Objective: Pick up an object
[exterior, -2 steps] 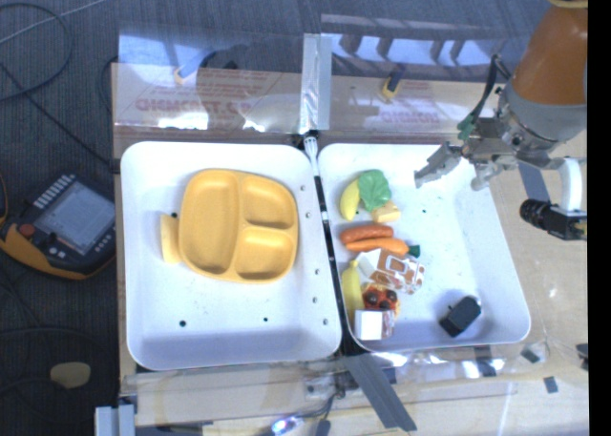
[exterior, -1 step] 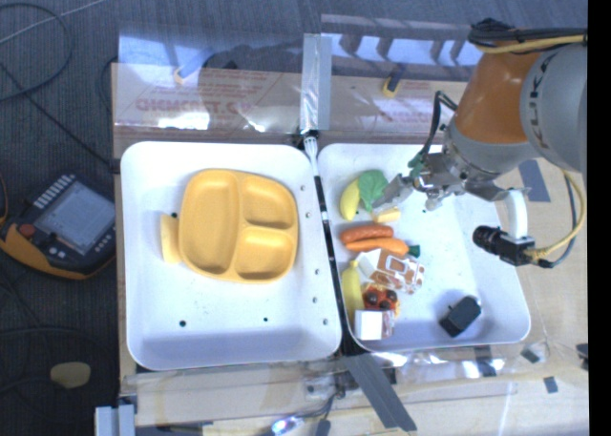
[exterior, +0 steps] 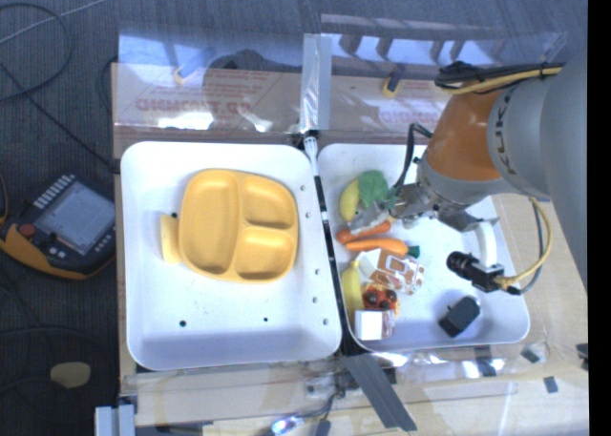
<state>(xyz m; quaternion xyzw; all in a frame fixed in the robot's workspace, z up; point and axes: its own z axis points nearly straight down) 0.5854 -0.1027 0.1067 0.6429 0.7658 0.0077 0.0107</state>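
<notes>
The gripper (exterior: 412, 203) hangs low in the right bin (exterior: 511, 315), at the far end of a toy pile crowded along that bin's left wall: a green piece (exterior: 372, 186), carrots (exterior: 368, 231) and a small box (exterior: 372, 324). Finger state: cannot tell. The bin's right half lies mostly bare. The left bin (exterior: 220, 329) holds a yellow tray (exterior: 237, 224), with bare floor near it.

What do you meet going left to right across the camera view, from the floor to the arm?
Handheld pendant → yellow divided tray → orange carrot → small black object → grey arm.
</notes>
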